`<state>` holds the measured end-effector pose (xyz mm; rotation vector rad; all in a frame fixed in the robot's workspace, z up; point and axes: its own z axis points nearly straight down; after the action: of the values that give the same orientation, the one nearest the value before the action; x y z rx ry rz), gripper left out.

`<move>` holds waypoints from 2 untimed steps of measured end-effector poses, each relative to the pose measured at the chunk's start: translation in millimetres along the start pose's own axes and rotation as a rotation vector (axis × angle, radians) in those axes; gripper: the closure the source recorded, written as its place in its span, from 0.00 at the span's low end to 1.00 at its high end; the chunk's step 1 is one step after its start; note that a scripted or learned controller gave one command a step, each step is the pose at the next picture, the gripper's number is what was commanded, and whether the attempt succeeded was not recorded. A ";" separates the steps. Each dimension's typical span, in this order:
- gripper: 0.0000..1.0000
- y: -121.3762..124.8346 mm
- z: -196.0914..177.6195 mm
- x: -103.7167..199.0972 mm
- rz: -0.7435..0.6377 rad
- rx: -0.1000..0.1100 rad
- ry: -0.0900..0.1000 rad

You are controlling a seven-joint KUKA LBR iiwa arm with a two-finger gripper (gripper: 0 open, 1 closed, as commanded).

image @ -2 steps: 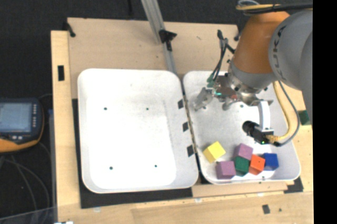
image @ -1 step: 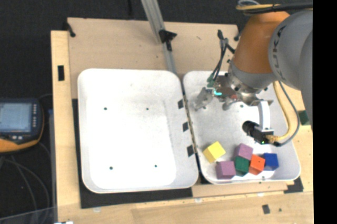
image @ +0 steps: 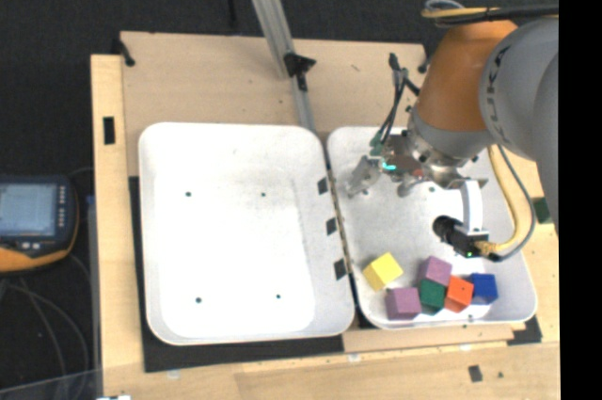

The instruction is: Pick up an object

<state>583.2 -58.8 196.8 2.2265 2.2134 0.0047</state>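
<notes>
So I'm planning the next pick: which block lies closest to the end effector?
The yellow block. It sits apart, up-left of the cluster, nearest the end effector; the purple, green, orange and blue blocks lie farther toward the bin's lower edge.

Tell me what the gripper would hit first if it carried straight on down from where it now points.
Probably bare floor of the right bin. The gripper hangs over its upper left part, apart from the yellow block; height is unclear.

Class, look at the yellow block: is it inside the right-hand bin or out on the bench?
Inside. The yellow block lies on the floor of the right bin, within its rim, slightly apart from the other blocks.
</notes>
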 end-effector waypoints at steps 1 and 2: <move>0.00 60.3 0.2 101.6 -0.015 0.000 0.002; 0.00 73.2 0.1 89.0 -0.009 0.001 -0.002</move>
<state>656.9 29.8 197.0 2.2157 2.2234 0.0008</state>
